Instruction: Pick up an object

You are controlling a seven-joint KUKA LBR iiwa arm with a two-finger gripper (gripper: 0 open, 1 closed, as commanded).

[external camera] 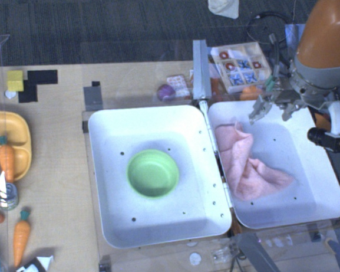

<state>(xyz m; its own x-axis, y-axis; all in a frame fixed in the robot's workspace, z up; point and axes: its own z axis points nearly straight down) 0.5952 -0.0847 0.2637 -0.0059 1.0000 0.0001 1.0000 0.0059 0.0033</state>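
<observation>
Camera view: jaws (272, 110) over far edge of right bin (318, 208), standing apart, nothing between them. Arm (322, 48) enters from right, above bin's far right corner. Near and right parts of right bin floor bare, open room there. Pink cloth (246, 164) crumpled in right bin, against left wall beside divider between bins. Left bin (108, 167): green bowl (154, 173) upright at centre, bare floor all round, clear of walls. Yellow tray (16, 125) on table (61, 242) at far left, carrot (6, 161) in it.
</observation>
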